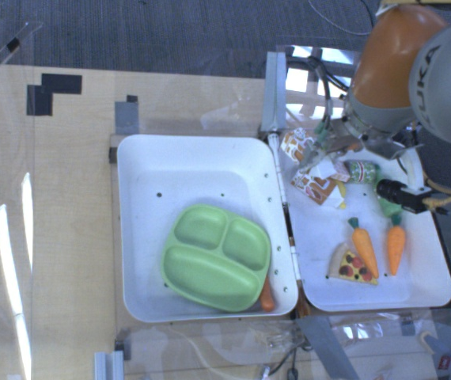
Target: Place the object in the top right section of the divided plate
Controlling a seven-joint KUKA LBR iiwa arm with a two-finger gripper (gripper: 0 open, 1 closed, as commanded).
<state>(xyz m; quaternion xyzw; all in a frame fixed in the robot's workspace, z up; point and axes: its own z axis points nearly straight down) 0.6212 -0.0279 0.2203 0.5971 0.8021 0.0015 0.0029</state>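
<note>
A green divided plate (217, 256) lies in the left white bin (170, 165), tilted, with its two smaller sections toward the far side. My gripper (328, 147) hangs low over the far part of the right bin (423, 291), among crumpled snack packets (318, 182). The wrist and the clutter hide its tips, and I see no object clearly between them. A green and white can (361, 171) lies just right of the gripper.
In the right bin lie two toy carrots (361, 248) (396, 244), a pizza slice (350, 266) and another packet (295, 142) at the far left corner. An orange piece (267, 298) sits in the left bin against the plate's near right edge.
</note>
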